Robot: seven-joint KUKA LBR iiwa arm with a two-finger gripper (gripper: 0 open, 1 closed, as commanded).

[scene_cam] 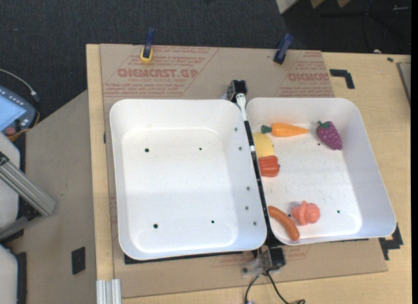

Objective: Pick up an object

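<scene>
The yellow toy (262, 144) is partly hidden behind the rim between the bins, its kind unclear.

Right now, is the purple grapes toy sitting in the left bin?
No, the purple grapes toy lies in the right bin, near its far right corner, beside the carrot.

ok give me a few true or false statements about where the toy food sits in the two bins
1. The carrot lies in the right bin. True.
2. The purple grapes sit in the left bin. False: they are in the right bin, near its far right corner.
3. The sausage lies beside the pink toy at the right bin's near edge. True.
4. The red pepper is in the middle of the right bin. False: it sits against that bin's left wall, just below the yellow toy.
</scene>
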